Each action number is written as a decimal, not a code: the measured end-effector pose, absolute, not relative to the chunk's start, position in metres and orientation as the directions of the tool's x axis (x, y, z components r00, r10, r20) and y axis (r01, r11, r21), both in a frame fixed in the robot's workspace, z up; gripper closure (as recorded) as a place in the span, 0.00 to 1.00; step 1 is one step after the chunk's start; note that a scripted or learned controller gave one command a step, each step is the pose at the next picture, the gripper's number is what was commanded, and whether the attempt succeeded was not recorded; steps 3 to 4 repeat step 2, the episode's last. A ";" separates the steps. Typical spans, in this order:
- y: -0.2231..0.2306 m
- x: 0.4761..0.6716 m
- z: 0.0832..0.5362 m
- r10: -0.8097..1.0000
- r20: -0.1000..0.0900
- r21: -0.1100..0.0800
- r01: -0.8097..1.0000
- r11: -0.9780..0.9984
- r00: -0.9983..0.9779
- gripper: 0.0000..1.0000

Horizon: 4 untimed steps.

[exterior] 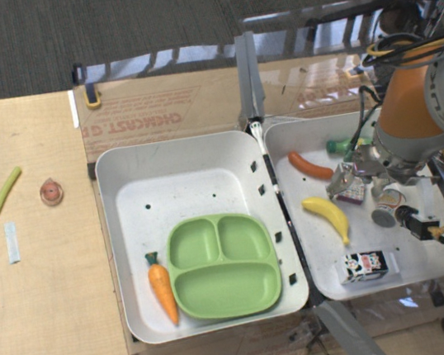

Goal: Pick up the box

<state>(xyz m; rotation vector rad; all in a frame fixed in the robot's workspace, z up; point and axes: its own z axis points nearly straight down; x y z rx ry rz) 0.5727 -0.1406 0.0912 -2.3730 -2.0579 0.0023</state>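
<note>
The small black-and-white carton box (363, 265) lies on its side near the front edge of the right white bin (436, 264), well apart from the other things — so it has free room on all sides. The arm reaches in from the right, and its pincer (370, 178) is low over the middle of this bin, among clutter: a crumpled silver-and-purple packet (349, 186) is just beside it and a small round tin can (387, 206) is close below it. Whether the pincer is wide or narrow I cannot tell, because the wrist and cables cover it. A yellow banana (329, 216) lies between the pincer and the box, and an orange-red sausage (310, 164) is further back. In my judgement the pincer is not yet at the box — it has to go toward the front edge.

The left white bin (130, 229) carries a green divided plastic plate (223, 266) and an orange carrot (162, 287).
</note>
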 end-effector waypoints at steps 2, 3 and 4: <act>-0.127 0.628 0.202 0.997 -0.002 -0.001 0.997 -0.075 0.075 1.00; -0.127 0.628 0.202 0.997 -0.002 -0.001 0.997 -0.075 0.075 1.00; -0.127 0.628 0.202 0.997 -0.002 -0.001 0.997 -0.075 0.075 1.00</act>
